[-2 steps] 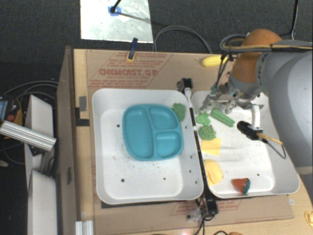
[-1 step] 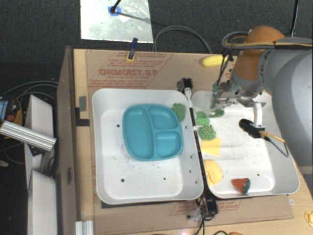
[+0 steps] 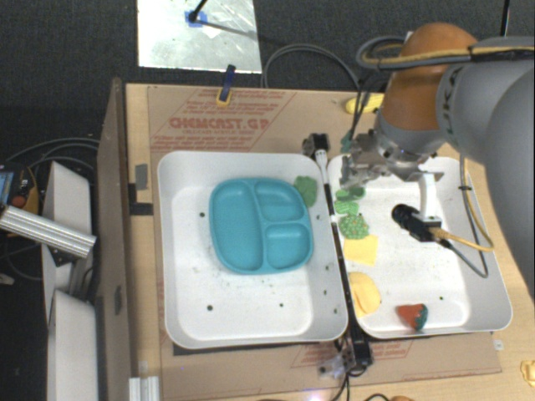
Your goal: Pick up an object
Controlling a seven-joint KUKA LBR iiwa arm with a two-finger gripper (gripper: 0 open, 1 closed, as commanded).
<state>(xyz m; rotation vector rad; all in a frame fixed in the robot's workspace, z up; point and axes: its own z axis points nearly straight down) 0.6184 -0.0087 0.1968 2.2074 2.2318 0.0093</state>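
Across the bench (image 3: 209, 136) a grey arm (image 3: 493, 107) reaches in from the right over two white bins. The left bin (image 3: 184, 307) has a blue tray (image 3: 255, 224) with a green leafy bit (image 3: 307, 190) touching its upper right corner. The claw (image 3: 355, 175) is low at the upper left of the right bin (image 3: 468, 299); can't tell how far open or whether it holds anything. Small green piece (image 3: 346, 195) just below the claw, then bumpy green lump (image 3: 353, 225), yellow square (image 3: 361, 249), yellow lump (image 3: 364, 292), red piece (image 3: 411, 313).

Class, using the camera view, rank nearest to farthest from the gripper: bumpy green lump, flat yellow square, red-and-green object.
1. Bumpy green lump, just below the gripper.
2. Flat yellow square, directly beneath the lump.
3. Red-and-green object, near the view's bottom.
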